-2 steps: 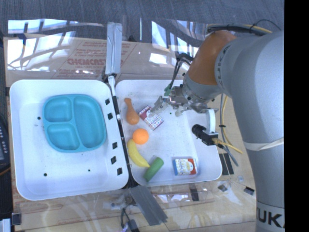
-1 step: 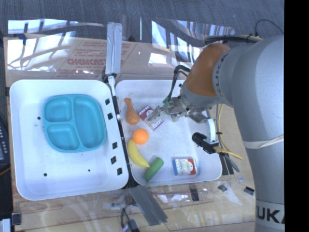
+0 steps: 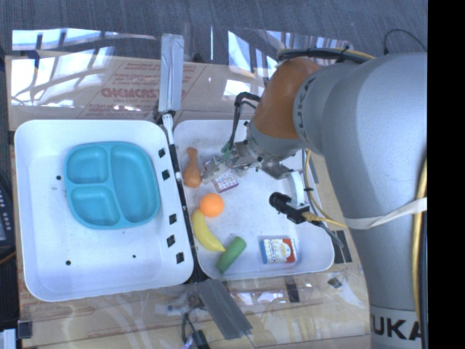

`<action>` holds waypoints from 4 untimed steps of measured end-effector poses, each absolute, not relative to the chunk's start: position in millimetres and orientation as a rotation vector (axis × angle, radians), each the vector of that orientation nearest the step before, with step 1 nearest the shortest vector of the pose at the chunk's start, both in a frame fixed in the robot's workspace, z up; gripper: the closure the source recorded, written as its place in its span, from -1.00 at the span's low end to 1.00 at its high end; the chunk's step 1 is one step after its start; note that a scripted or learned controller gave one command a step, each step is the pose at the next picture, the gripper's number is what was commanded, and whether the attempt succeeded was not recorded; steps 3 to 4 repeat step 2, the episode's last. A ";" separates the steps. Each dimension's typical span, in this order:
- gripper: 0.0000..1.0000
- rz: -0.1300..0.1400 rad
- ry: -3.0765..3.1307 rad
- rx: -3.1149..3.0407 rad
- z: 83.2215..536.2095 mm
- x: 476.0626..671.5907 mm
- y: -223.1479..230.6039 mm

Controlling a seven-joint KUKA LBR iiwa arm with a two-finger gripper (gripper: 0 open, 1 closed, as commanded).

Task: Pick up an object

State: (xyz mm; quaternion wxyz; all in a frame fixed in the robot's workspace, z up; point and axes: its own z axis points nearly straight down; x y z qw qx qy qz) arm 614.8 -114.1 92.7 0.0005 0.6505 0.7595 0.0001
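Observation:
My gripper (image 3: 220, 167) hangs low over the upper middle of the right bin (image 3: 251, 267), reaching in from the right under the grey arm with its orange band. Just below its tip lies a small pink and white packet (image 3: 226, 183). A brown drumstick-shaped toy (image 3: 191, 168) lies just left of the tip. Further down the bin are an orange ball (image 3: 211, 205), a yellow banana (image 3: 205, 232), a green cucumber (image 3: 231, 254) and a small printed box (image 3: 278, 250). The arm hides the bin's upper right part.
The left bin (image 3: 43, 260) holds a blue divided plate (image 3: 111, 184). A raised divider with black clips (image 3: 174, 202) separates the two bins. A black fitting with cable (image 3: 287, 208) juts out near the right bin's right wall.

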 end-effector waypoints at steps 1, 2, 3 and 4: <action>1.00 -0.002 2.390 2.040 102.0 614.6 -114.1; 1.00 0.001 2.241 2.200 232.5 620.8 -59.6; 1.00 0.001 2.241 2.200 232.5 620.8 -59.6; 1.00 0.001 2.241 2.200 232.5 620.8 -59.6</action>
